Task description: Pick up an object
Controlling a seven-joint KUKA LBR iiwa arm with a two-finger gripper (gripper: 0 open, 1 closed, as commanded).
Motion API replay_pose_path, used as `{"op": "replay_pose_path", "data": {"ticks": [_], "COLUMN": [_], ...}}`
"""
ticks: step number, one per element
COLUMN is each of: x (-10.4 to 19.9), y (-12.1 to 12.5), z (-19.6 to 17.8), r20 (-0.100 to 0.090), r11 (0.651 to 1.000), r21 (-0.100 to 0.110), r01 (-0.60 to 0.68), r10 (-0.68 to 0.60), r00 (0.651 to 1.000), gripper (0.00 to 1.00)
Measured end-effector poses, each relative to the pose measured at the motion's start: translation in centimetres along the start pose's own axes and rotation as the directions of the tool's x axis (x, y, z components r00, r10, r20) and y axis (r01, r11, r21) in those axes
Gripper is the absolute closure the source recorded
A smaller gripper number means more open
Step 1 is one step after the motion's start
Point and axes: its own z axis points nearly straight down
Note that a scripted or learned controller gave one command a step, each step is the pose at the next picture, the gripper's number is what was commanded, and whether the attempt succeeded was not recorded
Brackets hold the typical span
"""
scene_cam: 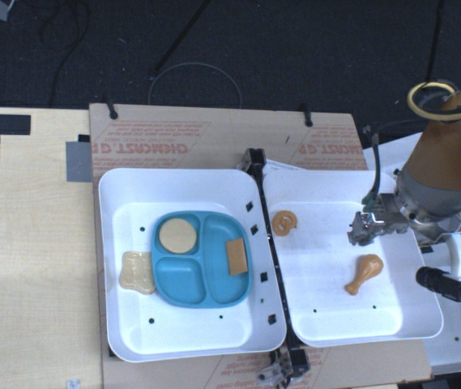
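A toy chicken drumstick (364, 273) lies in the right bin (327, 314), toward its right side. A small brown pretzel-like piece (284, 222) lies near that bin's upper left corner. My gripper (365, 228) hangs over the right bin, just above the drumstick and apart from it; nothing shows between its fingers. In the left bin (133, 193) a blue divided plate (202, 262) carries a round tan cookie (177, 235) and a brown bread-like block (236, 257). A pale slice (137, 271) lies beside the plate's left edge.
The arm (437, 164) comes in from the right over the right bin's upper right corner. A black divider clamp (258, 217) runs between the two bins. Cardboard (214, 140) lies under the bins, and a wooden bench (27, 241) spreads to the left.
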Motion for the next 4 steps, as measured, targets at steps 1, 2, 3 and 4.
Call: {"op": "replay_pose_path", "data": {"ticks": [1,2,3,4], "x": [5.9,10.1,15.0,20.2], "y": [0.0,0.6,1.2,1.6], "z": [0.6,0.7,-0.6,-1.8], "r20": [0.0,0.001,0.001,0.001], "r11": [1.0,1.0,1.0,1.0], "r21": [0.002,0.001,0.001,0.0], "r01": [0.0,-0.001,-0.001,0.001], "r10": [0.0,0.001,0.001,-0.001], "r00": [1.0,1.0,1.0,1.0], "gripper": [1.0,1.0,1.0,1.0]}}
